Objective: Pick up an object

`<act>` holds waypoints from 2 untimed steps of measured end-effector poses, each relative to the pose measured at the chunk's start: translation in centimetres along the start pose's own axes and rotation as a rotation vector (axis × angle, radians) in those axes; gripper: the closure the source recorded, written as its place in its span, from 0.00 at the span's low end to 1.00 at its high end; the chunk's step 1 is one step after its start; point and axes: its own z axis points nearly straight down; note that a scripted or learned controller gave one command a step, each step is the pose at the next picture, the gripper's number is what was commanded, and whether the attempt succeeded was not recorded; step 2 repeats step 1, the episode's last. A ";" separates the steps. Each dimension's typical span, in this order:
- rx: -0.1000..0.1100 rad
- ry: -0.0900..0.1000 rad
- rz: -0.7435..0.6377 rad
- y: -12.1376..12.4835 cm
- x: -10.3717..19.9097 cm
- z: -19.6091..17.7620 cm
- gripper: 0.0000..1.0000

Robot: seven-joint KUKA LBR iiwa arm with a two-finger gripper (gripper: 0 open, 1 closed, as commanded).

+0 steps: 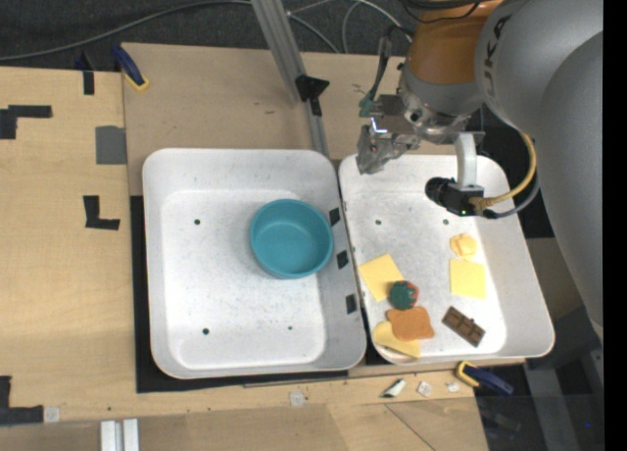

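Camera view — hand [375, 157] above right bin [519, 243]

Open floor behind clustered food pieces [416, 307]

The grey arm [558, 76] reaches in from the right, its thick link filling the upper right and its orange band [460, 8] sitting above the wrist at the far side. Below the band the gripper [375, 157] points down and leftward, hanging at the far left.
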 end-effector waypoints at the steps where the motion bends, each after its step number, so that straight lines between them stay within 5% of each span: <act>1: 0.001 0.000 0.000 -0.8 6.1 -0.3 1.00; 2: 0.001 0.000 0.000 -0.8 6.1 -0.3 1.00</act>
